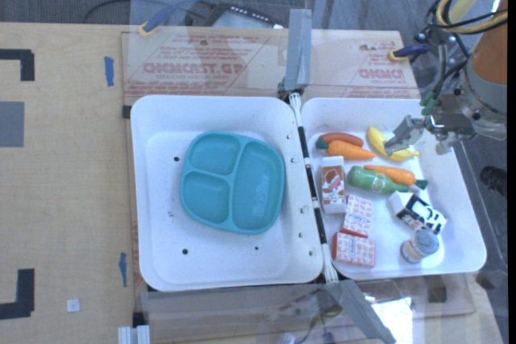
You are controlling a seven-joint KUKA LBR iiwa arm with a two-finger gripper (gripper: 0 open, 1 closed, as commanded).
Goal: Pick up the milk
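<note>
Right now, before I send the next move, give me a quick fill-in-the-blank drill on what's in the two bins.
1. The teal divided plate lies in the ____ bin as the camera sees it.
2. The claw hovers over the yellow ____ in the right bin.
3. The black-and-white milk carton lies just above the small ____ near the bin's lower right corner.
4. The green bottle lies just below an orange ____.

Missing words: left; banana; can; carrot

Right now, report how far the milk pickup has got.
Nothing looks done yet: the black-and-white cow-patterned milk carton lies in the right white bin, untouched. In hand: the grey two-finger gripper hangs over the yellow banana, well above the carton in the view. Left: move over the carton, grasp, lift.
</note>
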